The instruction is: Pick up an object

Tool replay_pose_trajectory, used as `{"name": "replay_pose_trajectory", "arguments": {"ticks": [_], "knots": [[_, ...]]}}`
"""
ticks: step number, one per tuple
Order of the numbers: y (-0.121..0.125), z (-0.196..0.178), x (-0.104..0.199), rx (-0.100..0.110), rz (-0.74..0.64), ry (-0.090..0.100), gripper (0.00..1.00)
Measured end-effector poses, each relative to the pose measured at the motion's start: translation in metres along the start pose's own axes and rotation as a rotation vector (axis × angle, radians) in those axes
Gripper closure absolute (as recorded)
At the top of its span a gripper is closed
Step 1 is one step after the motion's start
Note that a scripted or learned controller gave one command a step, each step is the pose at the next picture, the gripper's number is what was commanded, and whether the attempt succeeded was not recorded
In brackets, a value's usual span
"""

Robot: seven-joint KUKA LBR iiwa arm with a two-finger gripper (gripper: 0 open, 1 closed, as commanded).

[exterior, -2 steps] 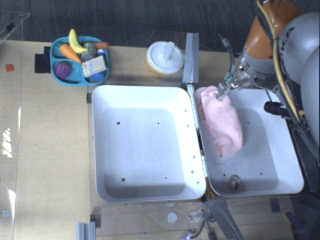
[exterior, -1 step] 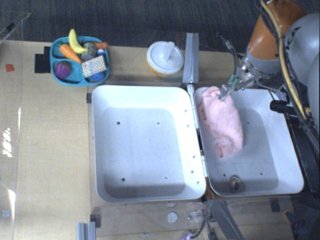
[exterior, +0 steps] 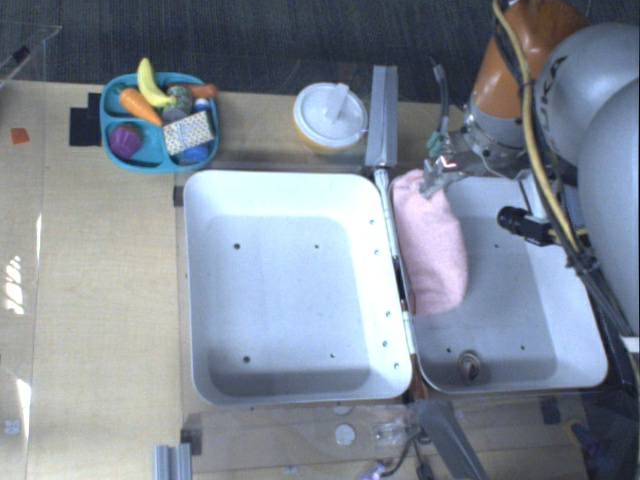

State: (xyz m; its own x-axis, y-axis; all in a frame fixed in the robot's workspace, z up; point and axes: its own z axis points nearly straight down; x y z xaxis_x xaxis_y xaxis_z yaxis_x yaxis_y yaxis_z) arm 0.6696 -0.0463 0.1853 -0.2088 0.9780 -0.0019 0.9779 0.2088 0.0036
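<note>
While the end effector [exterior: 436, 176] touches its top edge, the pink cloth [exterior: 432, 243] stretches below; grip state unclear.

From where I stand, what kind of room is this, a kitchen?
More likely a robot test bench in a lab: a big grey arm reaches over two white bins, one holding a pink cloth, with a tray of toy food beside.

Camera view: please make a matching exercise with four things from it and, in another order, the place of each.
Things:
1. pink cloth
2. blue tray
3. round white lid
4. small round object

Places:
A. on the bench behind the left bin
B. near the front wall of the right bin
C. far left on the bench
D. along the left wall of the right bin

Pairs: 1-D, 2-C, 3-A, 4-B
</note>
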Motion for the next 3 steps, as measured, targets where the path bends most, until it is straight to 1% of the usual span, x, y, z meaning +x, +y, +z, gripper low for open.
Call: {"name": "replay_pose_trajectory", "arguments": {"ticks": [1,2,3], "knots": [[0.000,0.000,0.000,-0.001,0.000,0.000,0.00],[-0.005,-0.001,-0.023,-0.002,-0.023,-0.001,0.00],[-0.017,0.046,-0.083,-0.001,-0.197,0.000,0.00]]}}
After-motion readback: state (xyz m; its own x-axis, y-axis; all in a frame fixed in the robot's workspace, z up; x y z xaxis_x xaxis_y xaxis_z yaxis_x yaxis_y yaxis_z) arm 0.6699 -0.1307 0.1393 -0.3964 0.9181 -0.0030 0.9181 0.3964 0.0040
